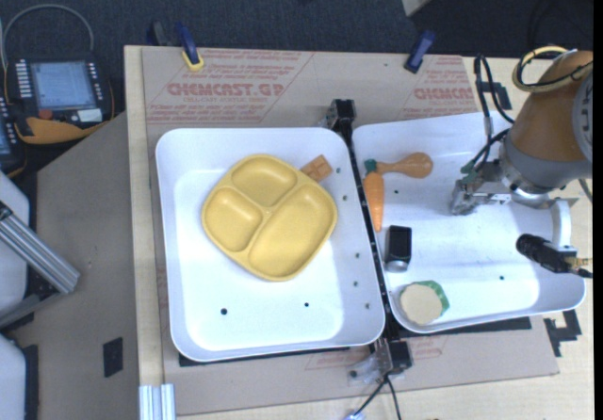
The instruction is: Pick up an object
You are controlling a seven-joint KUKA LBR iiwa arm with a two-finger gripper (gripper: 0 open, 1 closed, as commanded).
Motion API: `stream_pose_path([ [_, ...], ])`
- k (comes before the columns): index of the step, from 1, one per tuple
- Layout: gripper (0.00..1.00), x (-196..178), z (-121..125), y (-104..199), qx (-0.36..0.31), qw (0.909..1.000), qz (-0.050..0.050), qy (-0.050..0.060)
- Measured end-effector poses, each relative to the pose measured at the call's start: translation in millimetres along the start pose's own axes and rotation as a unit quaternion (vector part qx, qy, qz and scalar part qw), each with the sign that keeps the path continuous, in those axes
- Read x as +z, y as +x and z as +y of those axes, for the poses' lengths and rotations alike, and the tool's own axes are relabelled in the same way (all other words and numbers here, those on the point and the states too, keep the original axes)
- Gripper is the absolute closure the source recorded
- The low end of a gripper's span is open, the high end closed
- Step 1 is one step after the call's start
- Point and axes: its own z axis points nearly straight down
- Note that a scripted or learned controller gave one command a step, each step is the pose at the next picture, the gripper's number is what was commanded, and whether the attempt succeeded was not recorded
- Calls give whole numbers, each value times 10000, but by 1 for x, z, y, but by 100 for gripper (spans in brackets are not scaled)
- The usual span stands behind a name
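Closest to the camera, a round cream-coloured disc with a green edge point(422, 302) is sitting in the front corner of the right bin point(490, 300), right up against the rim. Just behind it a small black block point(399, 246) is lying near the divider between the two bins. Over in the left bin point(273, 329), a yellow divided plate point(269, 216) is taking up most of the middle, and something small and brown point(317, 168) is peeking out from under its back edge.

Going further back in the right bin, a toy carrot point(374, 198) is lying lengthwise along the left wall, and a tan wooden piece with a round head point(407, 165) is resting just behind it, nearly touching the carrot's green top.

The gripper point(468, 196) is hanging over the right bin's back half, well apart from all the objects. Honestly can't tell if the jaws are open or closed from this angle, and nothing is visibly between them.
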Motion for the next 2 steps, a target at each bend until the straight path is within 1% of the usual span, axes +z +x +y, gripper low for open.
stream_pose_path([
  [1,100,-44,5,-5,-6,10000,22,52],
  [2,100,-101,16,-3,-13,10000,21,42],
])
